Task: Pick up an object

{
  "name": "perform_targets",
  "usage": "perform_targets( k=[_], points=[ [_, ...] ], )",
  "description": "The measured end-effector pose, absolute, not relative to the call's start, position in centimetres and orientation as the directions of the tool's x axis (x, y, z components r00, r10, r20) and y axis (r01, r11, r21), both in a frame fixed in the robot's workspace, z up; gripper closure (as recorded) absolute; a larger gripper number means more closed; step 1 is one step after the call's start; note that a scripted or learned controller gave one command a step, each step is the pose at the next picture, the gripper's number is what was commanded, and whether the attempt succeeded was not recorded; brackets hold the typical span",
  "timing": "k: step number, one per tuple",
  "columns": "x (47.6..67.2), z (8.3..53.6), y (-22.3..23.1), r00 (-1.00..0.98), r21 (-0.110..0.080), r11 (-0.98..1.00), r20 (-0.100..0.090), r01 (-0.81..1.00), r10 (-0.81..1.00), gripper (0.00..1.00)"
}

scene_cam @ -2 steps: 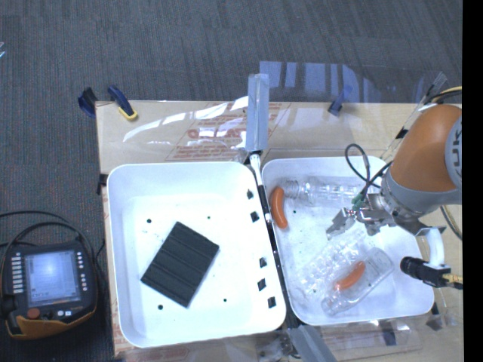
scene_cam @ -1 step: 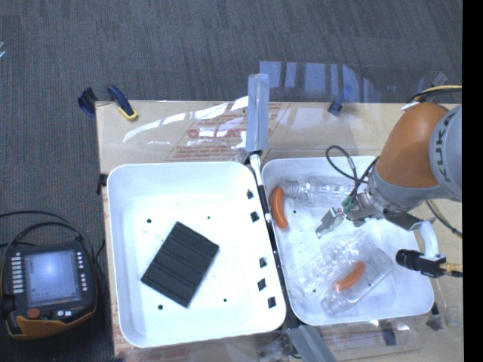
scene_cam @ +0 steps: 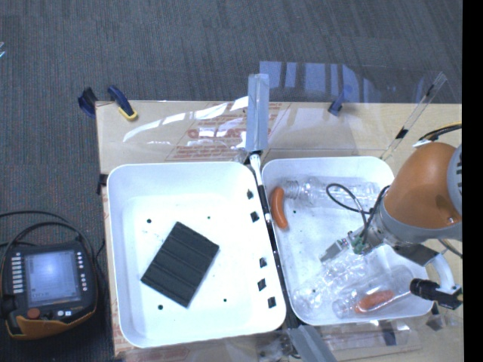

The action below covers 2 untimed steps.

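Note:
My gripper (scene_cam: 337,250) reaches down into the right bin (scene_cam: 375,164) from the right, with its tip among several clear plastic bottles (scene_cam: 332,281) near the bin's middle. Another clear bottle (scene_cam: 321,193) lies along the bin's far side. A red-orange sausage-shaped object (scene_cam: 279,207) lies by the bin's left wall, apart from the gripper. A second orange piece (scene_cam: 375,300) lies near the front right, seemingly inside clear plastic. In the left bin (scene_cam: 121,202) a black ribbed pad (scene_cam: 180,264) lies flat.
The divider with black clips (scene_cam: 262,262) separates the two bins. A grey upright post (scene_cam: 257,119) stands behind them. A teach pendant (scene_cam: 47,281) sits off the bench's left. Blue clamps (scene_cam: 113,102) grip the bench's far left corner.

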<state>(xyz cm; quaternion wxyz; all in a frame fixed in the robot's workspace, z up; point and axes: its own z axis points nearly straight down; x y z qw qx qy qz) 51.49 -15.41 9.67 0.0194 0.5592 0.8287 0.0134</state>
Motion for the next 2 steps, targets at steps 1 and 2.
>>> perform_targets(
  k=[1,2],
  points=[
    [57.4,13.6,-16.5,-0.386,-0.002,0.386,0.003,0.922,0.922,0.00],
    [56.7,11.4,-20.3,-0.406,-0.003,0.407,0.004,0.914,0.914,0.00]
  ],
)
